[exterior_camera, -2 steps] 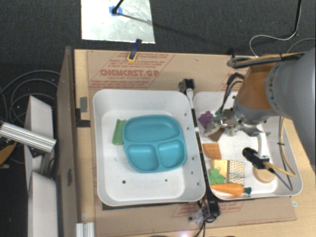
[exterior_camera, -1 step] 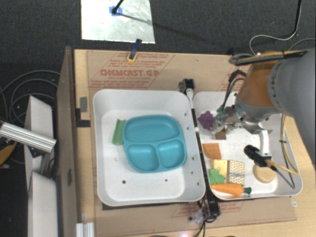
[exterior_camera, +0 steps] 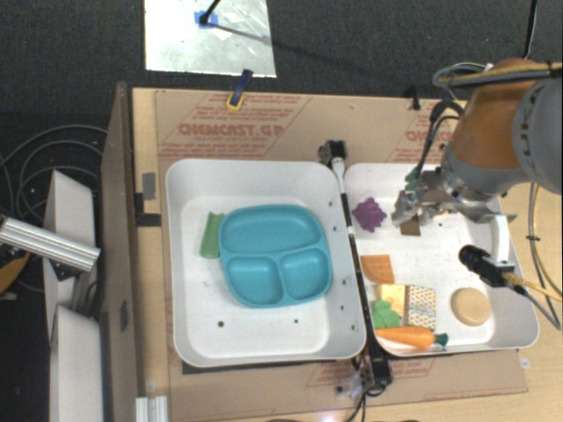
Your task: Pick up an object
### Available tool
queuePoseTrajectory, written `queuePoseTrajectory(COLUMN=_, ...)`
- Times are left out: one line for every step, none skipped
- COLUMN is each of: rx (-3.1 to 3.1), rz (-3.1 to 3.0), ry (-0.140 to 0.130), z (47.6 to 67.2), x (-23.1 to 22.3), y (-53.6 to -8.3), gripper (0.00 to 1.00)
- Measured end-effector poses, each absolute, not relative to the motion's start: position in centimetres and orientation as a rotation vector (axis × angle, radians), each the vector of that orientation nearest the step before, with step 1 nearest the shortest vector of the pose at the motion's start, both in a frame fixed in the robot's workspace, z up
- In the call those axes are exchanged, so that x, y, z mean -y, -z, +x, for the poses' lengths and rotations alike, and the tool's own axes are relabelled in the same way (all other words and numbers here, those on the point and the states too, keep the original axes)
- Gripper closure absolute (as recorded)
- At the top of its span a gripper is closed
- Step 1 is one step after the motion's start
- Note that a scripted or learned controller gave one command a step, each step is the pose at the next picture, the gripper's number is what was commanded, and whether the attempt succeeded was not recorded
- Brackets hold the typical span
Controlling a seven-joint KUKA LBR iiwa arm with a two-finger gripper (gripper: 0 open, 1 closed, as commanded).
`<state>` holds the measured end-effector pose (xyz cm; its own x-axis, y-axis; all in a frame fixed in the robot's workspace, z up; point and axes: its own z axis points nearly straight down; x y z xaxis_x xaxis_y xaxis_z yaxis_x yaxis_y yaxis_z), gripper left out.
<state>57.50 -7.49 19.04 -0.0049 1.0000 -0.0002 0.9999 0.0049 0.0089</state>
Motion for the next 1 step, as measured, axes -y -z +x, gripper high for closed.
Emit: queuePoseTrajectory(rx=-2.232, rz=2.210, ry=-0.006, z=55.31, x=2.05, y=-21.62, gripper=1.00)
